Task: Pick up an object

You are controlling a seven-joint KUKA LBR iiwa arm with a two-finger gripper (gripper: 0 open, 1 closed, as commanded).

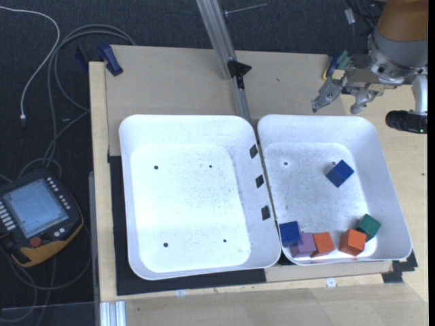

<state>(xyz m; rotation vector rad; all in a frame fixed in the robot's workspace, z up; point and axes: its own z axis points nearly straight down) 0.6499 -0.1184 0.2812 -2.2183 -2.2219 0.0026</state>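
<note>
My gripper (340, 102) hangs above the far rim of the right bin (387, 182), its two fingers spread open with nothing between them. Well below it, a blue cube (339, 172) lies tilted in the bin's middle right. Along the near wall sit another blue cube (289, 233), a purple block (304, 244), an orange cube (323, 243), a second orange cube (353, 241) and a green cube (369, 225).
The left bin (136, 202) lies beside the right one, joined by black clips (259, 180). A metal post (221, 39) slants up from the bench behind the bins. A teach pendant (32, 212) and cables lie on the floor at left.
</note>
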